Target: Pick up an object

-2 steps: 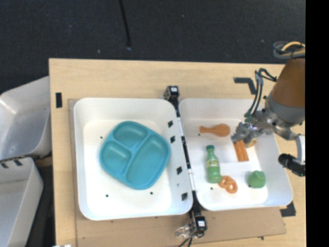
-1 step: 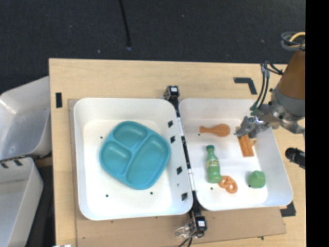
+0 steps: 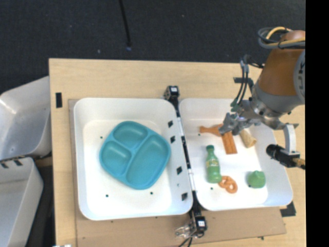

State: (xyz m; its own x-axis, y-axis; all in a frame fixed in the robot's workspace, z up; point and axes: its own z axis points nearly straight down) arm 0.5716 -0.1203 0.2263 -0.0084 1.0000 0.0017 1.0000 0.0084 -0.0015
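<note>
You are looking down on a wooden counter (image 3: 61,138) carrying two shallow white bins side by side. The left bin (image 3: 82,189) is holding a blue divided plate (image 3: 135,154), lying flat near its middle.

The right bin (image 3: 277,189) is holding the loose objects. A green bottle (image 3: 212,163) is lying near the bin's left side, its cap toward the far edge. Just below it an orange pretzel-shaped piece (image 3: 228,183) is touching or nearly touching the bottle's base. A small green lump (image 3: 256,179) is sitting to the right of the pretzel, apart from it. An orange-brown flat stick (image 3: 229,143) is lying in the upper middle of the bin, with an orange spoon-like piece (image 3: 209,130) to its left and a pale tan cylinder (image 3: 248,138) to its right.

The arm (image 3: 280,84) is reaching in from the right, and its claw (image 3: 232,124) is hanging over the top end of the flat stick, between the spoon-like piece and the cylinder. You cannot tell how far the claw is spread, nor whether it is gripping anything, since its tips are blurring into the objects beneath.
</note>
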